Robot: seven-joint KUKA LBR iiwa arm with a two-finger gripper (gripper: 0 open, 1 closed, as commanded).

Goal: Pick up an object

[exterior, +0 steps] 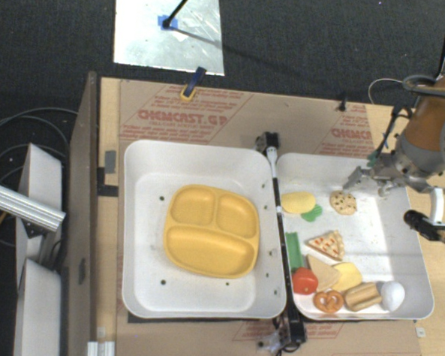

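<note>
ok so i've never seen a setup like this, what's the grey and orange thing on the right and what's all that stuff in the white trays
That grey and orange thing is a robot arm, reaching in from the right. At its end is a two-finger gripper for picking things up. The picture comes from a single camera fixed above the bench, looking down at a slant.

Two shallow white bins sit side by side. The left bin holds a yellow divided plate. The right bin holds toy food: a cookie just below the gripper, a yellow piece with a green leaf, a pizza slice, a green stick, a tomato, a pretzel, a bread roll and a white egg.

The gripper hangs over the right bin near the cookie, with nothing visible between its fingers.
</note>
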